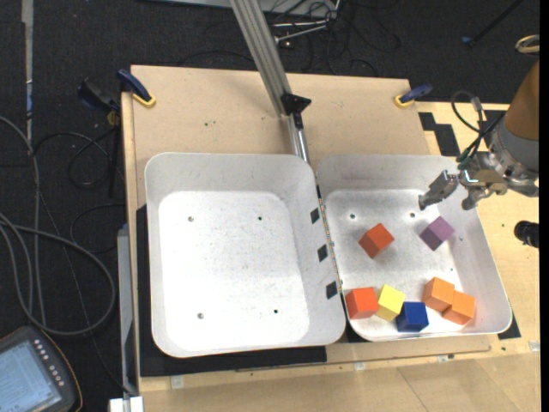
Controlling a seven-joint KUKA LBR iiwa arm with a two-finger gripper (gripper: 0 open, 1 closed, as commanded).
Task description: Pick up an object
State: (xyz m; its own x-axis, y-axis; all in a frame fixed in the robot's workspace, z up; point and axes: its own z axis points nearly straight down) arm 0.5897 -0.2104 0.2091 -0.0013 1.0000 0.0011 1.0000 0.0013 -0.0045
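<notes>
The right bin (343,202) holds several small blocks. A purple block (437,231) lies near its right side, and a red-orange block (376,239) sits in the middle. Along the front lie an orange-red block (362,301), a yellow block (390,301), a blue block (413,316) and two orange blocks (450,299). My gripper (452,191) hangs over the bin's back right part, just above and behind the purple block. Its two fingers stand apart, open, with nothing between them.
The left bin (167,187) stands beside the right one on the wooden bench. A slanted metal pole (262,45) ends at the bins' back junction. Blue-yellow clamps (135,86) grip the board's back corners. Cables lie on the dark floor at left.
</notes>
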